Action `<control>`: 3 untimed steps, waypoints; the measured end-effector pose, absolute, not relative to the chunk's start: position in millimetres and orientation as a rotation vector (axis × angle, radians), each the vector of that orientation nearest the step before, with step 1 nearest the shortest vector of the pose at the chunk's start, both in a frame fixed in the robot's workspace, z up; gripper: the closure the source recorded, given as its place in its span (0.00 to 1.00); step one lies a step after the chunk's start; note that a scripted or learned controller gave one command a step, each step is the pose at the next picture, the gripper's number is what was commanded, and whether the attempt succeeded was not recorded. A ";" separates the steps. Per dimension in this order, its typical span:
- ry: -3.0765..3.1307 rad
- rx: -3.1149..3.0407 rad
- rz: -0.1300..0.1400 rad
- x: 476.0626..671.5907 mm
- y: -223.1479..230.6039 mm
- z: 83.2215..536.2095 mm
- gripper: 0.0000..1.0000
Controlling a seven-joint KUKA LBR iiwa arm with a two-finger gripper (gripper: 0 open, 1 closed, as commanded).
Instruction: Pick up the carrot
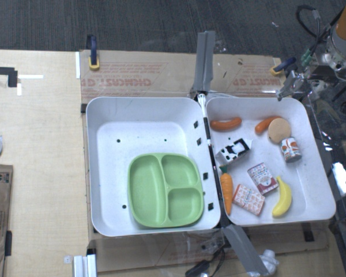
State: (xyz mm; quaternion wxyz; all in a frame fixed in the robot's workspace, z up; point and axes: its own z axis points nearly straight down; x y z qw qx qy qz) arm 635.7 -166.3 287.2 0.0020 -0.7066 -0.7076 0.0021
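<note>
Plate: we see a green divided plate point(165, 189) low in the left bin point(101, 154), toward its 5 o'clock corner.
Carrot: we find the carrot point(226, 192) in the right bin point(317, 178), lying lengthwise along the left wall at about 8 o'clock, leaf end up.
Neighbours: just at its 3 o'clock we note a red patterned packet point(248, 199), with a small carton point(262, 178) above that and a banana point(283, 196) further toward 3 o'clock.
Above the carrot: we see a black-and-white toy point(232, 151) at its 12 o'clock, then a sausage point(226, 123) near the top wall.
Upper right: we spot a round bun point(279, 130) overlapping another sausage point(265, 124), and a small can point(290, 149) just below.
Gripper: we place the gripper point(296, 84) at 1 o'clock, over the right bin's far rim, well apart from the carrot; we cannot tell how the pincer stands.
</note>
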 end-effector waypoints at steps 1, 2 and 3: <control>-2.178 -2.256 0.006 541.8 -140.2 136.1 0.00; -2.250 -2.192 -0.004 521.5 -183.3 94.0 0.00; -2.622 -1.730 0.001 592.7 -137.7 122.3 0.00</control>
